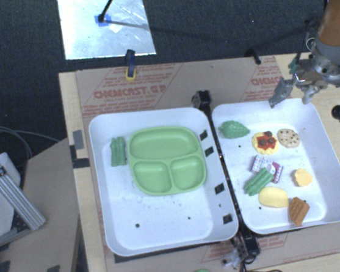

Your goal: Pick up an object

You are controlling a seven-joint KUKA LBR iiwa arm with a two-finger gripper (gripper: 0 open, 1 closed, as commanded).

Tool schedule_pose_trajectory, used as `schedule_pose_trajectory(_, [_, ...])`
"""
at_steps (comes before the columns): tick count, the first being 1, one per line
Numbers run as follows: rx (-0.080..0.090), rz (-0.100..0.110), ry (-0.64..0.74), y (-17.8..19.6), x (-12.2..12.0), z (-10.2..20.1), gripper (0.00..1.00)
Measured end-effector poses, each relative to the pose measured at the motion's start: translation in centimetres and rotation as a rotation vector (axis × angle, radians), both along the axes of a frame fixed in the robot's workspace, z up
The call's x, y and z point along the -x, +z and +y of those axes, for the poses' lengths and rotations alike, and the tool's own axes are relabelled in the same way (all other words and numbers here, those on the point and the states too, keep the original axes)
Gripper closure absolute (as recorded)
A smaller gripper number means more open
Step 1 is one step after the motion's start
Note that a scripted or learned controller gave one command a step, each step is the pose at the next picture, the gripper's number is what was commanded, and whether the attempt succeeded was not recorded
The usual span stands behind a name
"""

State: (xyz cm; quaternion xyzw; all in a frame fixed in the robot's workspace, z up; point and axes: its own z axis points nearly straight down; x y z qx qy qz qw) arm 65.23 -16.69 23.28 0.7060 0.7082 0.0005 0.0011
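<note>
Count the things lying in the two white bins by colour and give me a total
Green: 4 (divided plate, bean bundle, leafy piece, pod)
Yellow: 3 (pizza with red topping, small chunk, lemon-like piece)
Tan or orange-brown: 2 (cookie, wedge)
White with red print: 1 (packet)
Total: 10

The two shallow white plastic bins [170,237] look smooth and faintly glossy; the green divided plastic tray [165,159] is matt; the brown printed cardboard sheet [170,83] beneath appears dull, papery.
</note>
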Motion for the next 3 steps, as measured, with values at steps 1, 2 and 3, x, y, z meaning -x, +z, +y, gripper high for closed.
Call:
schedule_pose_trajectory(1, [-0.003, 0.009, -0.001, -15.6, 2.6, 1.8, 0.0])
schedule_pose_trajectory(2, [0.004, -0.014, 0.0, -13.0, 1.8, 1.5, 1.0])
schedule_pose_trajectory(3, [0.003, -0.013, 0.0, -13.1, 1.8, 1.5, 0.0])
